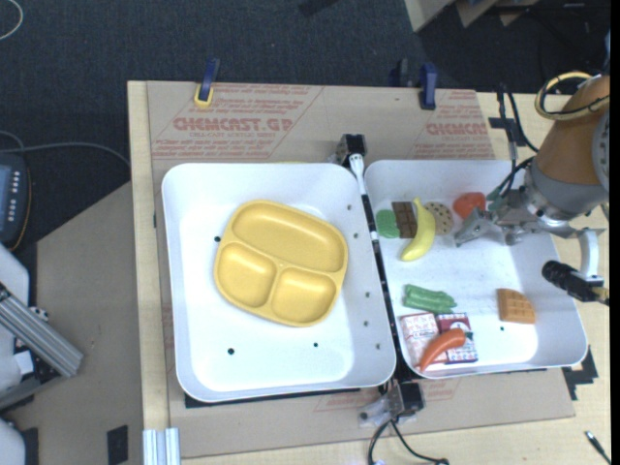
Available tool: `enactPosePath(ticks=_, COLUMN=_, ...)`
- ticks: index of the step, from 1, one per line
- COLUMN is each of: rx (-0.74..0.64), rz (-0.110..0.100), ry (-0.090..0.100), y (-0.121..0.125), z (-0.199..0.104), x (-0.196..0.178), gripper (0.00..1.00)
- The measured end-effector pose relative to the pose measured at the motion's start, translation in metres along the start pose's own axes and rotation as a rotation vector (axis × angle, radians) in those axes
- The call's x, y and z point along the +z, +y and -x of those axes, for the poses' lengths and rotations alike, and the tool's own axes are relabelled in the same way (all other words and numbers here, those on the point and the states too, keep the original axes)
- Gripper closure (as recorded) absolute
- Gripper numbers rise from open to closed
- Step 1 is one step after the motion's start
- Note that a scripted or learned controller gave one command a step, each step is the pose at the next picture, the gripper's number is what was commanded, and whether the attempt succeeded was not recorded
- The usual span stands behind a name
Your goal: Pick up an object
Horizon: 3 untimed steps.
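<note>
Grey two-finger gripper [472, 229] low in right white bin [562, 342], finger state unclear, nothing visibly held. Centre over small red round toy [469, 202] before closing.

in the right bin [557, 342]: a yellow banana [421, 235] beside a brown block [404, 220], a red piece [469, 203], a green pod [428, 298], a waffle square [515, 306] and a red pepper [444, 345] on a printed card [426, 326].

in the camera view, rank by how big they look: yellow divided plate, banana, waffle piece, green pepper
1. yellow divided plate, clearly largest
2. banana
3. green pepper and waffle piece: look about alike, not ranked
</note>
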<state>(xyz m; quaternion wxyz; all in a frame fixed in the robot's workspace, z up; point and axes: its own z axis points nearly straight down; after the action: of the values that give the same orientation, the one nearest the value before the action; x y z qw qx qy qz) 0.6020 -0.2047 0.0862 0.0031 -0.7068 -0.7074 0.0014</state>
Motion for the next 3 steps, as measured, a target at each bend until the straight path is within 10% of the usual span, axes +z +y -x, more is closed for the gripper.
enactPosePath(ticks=1, rx=0.0, rz=0.008, ry=-0.003, y=0.002, z=0.001, x=-0.015, gripper=1.0)
enactPosePath(ticks=3, rx=0.0, rz=0.014, ry=-0.006, y=0.005, z=-0.003, x=-0.134, gripper=1.0)
